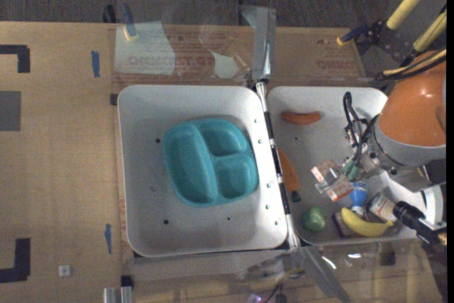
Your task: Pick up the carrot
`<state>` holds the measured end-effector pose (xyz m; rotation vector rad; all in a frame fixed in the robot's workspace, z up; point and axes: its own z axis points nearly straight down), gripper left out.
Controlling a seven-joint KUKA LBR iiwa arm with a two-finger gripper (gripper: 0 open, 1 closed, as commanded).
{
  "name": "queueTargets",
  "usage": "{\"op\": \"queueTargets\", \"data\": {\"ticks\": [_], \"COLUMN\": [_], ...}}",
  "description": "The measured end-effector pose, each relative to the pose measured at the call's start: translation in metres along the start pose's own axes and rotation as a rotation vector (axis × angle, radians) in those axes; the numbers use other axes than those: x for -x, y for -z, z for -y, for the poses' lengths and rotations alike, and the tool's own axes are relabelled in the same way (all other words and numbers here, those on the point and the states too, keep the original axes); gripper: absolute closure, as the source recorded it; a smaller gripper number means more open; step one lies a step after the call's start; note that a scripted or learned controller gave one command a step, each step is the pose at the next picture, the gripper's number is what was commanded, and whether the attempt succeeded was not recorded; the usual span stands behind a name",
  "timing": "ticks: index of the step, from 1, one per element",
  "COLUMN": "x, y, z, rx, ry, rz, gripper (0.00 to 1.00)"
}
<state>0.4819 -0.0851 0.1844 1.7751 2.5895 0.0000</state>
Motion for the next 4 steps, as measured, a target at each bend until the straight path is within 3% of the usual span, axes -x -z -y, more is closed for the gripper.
{"op": "queueTargets", "data": {"ticks": [1, 2, 3, 4], "x": [-0.065, -0.086, -0.061, -0.112], "y": [0.031, 0.000, 0.072, 0.000], "z": [-0.023, -0.030, -0.021, -0.040], "rx": [-0.001, -0.004, -0.001, -0.003], "ry": [-0.158, 0.000, 0.047, -0.010], "rz": [-0.001, -0.003, -0.001, -0.002], "gripper": [1.00, 1.00, 1.00, 1.00]}}
